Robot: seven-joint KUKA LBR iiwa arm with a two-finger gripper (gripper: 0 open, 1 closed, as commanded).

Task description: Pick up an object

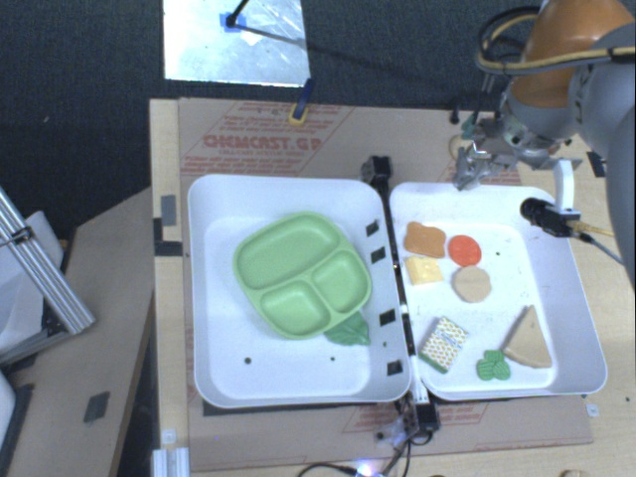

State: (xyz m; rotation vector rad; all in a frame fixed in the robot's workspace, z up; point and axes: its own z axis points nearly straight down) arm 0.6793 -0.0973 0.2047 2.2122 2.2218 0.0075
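Observation:
My gripper [469, 174] hangs over the far rim of the right bin [571, 296], above and behind the food pieces and touching none of them. In that bin lie an orange-brown toast piece [425, 238], a red disc [464, 249], a yellow cheese square [424, 270], a tan round biscuit [472, 284], a patterned packet [443, 344], a green leafy piece [492, 367] and a sandwich wedge [529, 338]. Nothing is seen in the gripper.
The left bin [214, 266] holds a green divided tray [301, 274] with a small green leafy piece [348, 332] at its near right corner. A black-clipped divider [388, 266] separates the bins. A shiny sheet [237, 28] lies behind the bench.

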